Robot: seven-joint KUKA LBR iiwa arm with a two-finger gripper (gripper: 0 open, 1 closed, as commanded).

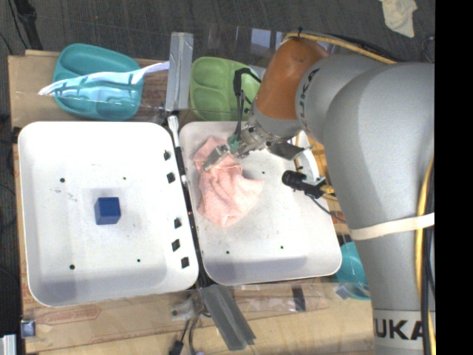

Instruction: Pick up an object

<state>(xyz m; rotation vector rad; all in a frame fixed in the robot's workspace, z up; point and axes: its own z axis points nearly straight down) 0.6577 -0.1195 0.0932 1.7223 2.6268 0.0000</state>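
Wooden bench (89, 313) under two white bins (44, 154) (side by side).

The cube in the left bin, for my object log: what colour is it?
Blue. The cube shows clearly in the camera view.

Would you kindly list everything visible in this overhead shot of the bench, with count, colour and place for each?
bins: two, white, side by side on the bench
block: one, blue, in the left bin
cloth: one, pink, crumpled in the right bin's upper left part
teal container: one, behind the left bin
green container: one, behind the right bin
rag: one, pale, on the dark floor at top right
arm: one, grey with an orange band, reaching in from the right
gripper: one, at the cloth's upper edge
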